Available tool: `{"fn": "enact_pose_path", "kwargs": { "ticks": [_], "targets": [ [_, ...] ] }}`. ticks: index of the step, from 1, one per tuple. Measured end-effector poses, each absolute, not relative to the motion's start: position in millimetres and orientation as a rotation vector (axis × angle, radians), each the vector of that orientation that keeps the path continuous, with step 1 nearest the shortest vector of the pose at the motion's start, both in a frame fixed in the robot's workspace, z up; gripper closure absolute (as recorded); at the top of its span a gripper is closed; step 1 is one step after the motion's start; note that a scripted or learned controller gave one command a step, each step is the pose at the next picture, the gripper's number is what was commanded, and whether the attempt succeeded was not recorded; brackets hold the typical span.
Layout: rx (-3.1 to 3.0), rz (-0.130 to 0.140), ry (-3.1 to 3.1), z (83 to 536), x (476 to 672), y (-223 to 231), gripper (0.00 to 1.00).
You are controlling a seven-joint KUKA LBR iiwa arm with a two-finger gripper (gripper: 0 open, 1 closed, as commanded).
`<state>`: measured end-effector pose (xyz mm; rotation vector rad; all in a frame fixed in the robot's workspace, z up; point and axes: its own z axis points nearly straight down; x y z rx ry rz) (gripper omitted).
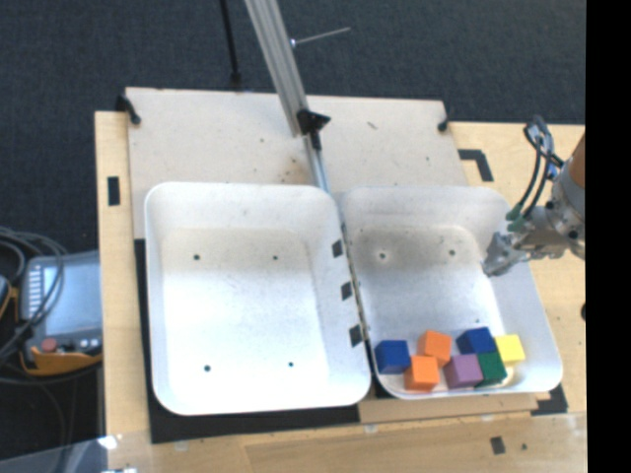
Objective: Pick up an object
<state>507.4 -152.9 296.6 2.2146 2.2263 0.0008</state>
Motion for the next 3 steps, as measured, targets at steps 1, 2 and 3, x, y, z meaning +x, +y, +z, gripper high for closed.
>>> {"fn": "enact_pose_path", "kwargs": {
  "ticks": [1, 2, 3],
  "targets": [
    [2.215, 0.001, 2.228, 291, 510.1, -109, 1.0],
    [2.215, -0.001, 2.23, 268, 517.8, -59, 1.0],
    [2.216, -0.002, 2.232, 255, 526.0, 2, 1.0]
  ]
}}
